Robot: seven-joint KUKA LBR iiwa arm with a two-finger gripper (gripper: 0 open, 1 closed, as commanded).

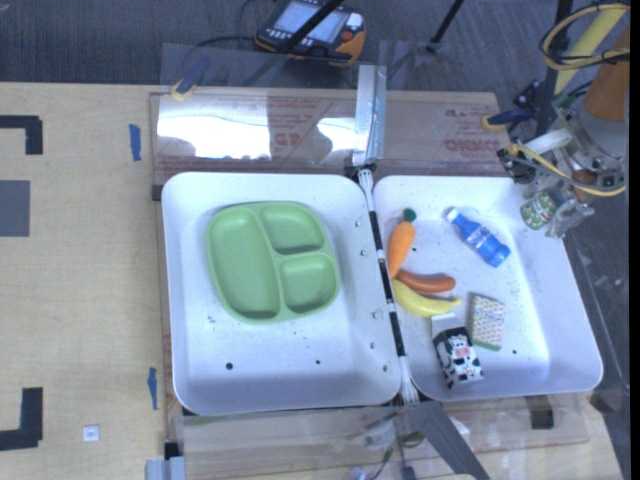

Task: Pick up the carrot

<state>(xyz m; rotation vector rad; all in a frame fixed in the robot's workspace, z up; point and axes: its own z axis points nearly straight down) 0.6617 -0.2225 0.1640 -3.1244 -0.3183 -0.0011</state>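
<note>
The carrot (399, 245) is orange with a small green top. It lies upright along the left edge of the right bin (560, 358), close to the divider between the bins. My gripper (551, 206) hangs over the bin's far right corner, well to the right of the carrot and apart from it. A blue bottle (478, 237) lies between the two. A small greenish, white-patterned thing (538, 212) shows at the gripper's tip, and I cannot make out what it is.
Just below the carrot lie a red sausage (428, 282) and a banana (426, 304). A patterned box (487, 320) and a black-and-white cow carton (458, 356) sit near the front. The left bin (190, 348) holds a green divided plate (272, 260).
</note>
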